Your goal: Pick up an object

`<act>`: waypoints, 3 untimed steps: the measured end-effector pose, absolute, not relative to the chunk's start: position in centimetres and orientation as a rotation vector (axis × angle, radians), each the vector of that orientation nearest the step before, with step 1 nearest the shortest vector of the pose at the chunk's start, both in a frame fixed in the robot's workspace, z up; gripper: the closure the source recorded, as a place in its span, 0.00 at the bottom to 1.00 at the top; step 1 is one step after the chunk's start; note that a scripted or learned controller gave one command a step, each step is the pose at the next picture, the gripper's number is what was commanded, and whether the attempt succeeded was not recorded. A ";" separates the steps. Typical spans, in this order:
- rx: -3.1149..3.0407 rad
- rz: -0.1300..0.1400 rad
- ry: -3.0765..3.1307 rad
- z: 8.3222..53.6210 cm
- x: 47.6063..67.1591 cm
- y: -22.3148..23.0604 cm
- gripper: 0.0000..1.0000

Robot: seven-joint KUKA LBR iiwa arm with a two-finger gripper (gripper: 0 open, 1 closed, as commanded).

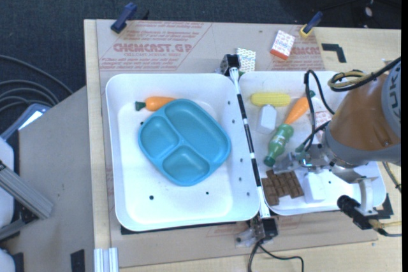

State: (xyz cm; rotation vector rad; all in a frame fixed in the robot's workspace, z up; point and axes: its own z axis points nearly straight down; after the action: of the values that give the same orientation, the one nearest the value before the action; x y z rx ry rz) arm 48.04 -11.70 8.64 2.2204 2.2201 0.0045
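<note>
The arm's gripper (298, 161) hangs over the right bin (380, 195) beside the green bottle (278, 142) and chocolate bar (282, 186); the approach step appears in hand, and next comes a descent onto one object.

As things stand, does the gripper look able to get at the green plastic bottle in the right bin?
Probably yes. The gripper hangs low in the right white bin, just right of the green plastic bottle, which lies uncovered. The brown chocolate bar lies in front of the bottle, not over it.

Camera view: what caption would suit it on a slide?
Grey arm reaches over right bin of toy food; blue divided plate fills left bin.
</note>
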 end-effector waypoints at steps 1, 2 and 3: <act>2.220 0.001 2.222 8.5 58.4 -9.2 0.00; 2.227 -0.011 2.229 8.7 62.4 -12.9 0.00; 2.243 -0.029 2.230 8.1 66.1 -10.4 0.00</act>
State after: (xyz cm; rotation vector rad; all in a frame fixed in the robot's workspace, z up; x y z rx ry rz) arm 66.06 -10.38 8.09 2.2428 2.2300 -0.0292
